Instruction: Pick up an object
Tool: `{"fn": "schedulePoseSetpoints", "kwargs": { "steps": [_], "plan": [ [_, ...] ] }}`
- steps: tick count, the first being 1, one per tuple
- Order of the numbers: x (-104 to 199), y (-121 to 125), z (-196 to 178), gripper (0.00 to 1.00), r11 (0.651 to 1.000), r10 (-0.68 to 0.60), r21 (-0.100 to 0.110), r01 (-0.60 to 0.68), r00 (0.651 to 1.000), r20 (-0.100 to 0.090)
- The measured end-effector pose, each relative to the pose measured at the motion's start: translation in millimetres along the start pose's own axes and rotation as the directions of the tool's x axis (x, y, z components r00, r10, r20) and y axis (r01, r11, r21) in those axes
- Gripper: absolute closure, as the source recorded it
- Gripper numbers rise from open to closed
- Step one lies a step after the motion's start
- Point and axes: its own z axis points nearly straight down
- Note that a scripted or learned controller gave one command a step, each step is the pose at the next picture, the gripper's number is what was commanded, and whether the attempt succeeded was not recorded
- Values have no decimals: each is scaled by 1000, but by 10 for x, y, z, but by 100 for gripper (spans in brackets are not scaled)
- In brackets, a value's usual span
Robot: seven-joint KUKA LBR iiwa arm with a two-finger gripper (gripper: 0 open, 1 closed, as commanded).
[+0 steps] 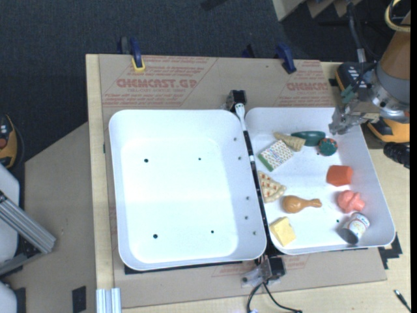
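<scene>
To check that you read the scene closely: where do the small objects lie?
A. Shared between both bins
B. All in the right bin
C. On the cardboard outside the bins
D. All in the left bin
B: the orange block, the drumstick, the can and the other pieces all lie inside the right bin, below the gripper.

**Objects crowd right bin on two-bin bench**

Two bins sit side by side on a board (pixel 195 77). The right bin (pixel 384 220) holds everything: a waffle piece (pixel 276 154) and pizza slice (pixel 270 186) near the divider, a drumstick (pixel 300 204) and cheese wedge (pixel 283 230) toward the front, a can (pixel 356 227) in the front right corner. The gripper (pixel 339 124) hangs over the bin's back right edge, behind a block (pixel 339 175). The left bin (pixel 117 175) lies alongside.
</scene>
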Motion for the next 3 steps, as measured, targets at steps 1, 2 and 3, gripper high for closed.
{"fn": "schedulePoseSetpoints", "kwargs": {
  "steps": [1, 2, 3],
  "plan": [
    [-539, -89, -2424, 100, 1000, 2, -4, -2, 1000, 4],
    [-668, -775, -1711, 100, 1000, 5, 24, -5, 1000, -8],
    [-648, -1238, -1060, 100, 1000, 3, 25, -3, 1000, -10]
  ]
}}
